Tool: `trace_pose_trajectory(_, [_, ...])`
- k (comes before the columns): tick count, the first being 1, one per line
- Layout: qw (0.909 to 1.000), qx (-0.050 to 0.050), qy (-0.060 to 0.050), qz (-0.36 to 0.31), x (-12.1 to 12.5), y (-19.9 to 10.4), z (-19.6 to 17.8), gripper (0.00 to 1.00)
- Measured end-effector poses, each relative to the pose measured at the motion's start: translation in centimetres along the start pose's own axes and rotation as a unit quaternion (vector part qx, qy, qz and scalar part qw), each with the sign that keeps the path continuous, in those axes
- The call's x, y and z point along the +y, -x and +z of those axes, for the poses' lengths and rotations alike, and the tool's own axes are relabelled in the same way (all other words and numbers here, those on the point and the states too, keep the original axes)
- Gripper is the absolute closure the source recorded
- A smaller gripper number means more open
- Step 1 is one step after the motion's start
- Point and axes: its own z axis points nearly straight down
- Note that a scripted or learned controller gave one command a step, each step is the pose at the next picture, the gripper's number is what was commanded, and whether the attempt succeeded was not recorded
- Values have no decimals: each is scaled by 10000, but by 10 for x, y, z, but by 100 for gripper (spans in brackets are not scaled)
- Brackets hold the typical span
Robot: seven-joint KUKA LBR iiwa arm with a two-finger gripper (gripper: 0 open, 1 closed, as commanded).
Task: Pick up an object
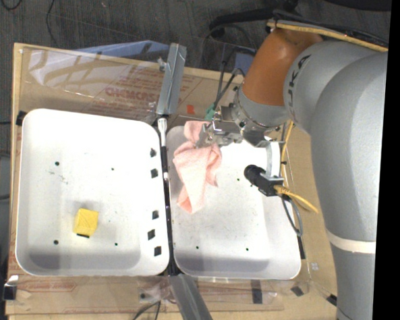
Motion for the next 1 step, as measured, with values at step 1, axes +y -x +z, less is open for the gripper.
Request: trace_pose_trajectory(1, [9912, -4, -14, 1320, 40, 32, 36, 100])
